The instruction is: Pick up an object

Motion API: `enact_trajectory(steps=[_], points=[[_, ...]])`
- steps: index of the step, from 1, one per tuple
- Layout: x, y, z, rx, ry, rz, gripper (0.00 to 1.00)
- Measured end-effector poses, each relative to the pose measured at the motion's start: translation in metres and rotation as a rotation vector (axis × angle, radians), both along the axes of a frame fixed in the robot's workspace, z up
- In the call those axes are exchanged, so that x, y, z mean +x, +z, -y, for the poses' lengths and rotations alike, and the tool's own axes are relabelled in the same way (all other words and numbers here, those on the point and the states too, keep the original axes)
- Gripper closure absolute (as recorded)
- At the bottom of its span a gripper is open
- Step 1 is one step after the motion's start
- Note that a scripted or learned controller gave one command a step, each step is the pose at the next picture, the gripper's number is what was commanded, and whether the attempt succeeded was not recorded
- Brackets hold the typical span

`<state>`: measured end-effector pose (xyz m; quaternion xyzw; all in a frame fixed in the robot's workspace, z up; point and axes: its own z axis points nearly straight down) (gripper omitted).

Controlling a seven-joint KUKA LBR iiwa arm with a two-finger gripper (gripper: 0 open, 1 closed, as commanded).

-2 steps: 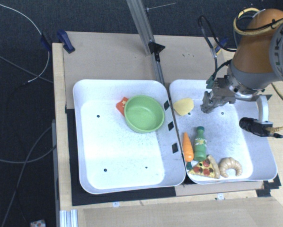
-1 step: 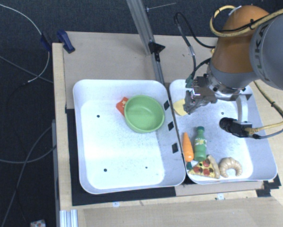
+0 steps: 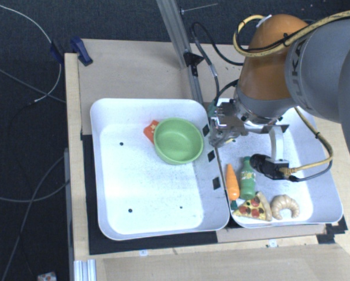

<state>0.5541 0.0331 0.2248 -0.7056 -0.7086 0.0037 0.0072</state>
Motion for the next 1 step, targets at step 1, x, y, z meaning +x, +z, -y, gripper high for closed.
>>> enact_trajectory(steps=[1], points=[[-0.0147, -0.0039, -0.0580, 0.000, 0.002, -0.001, 1.00]])
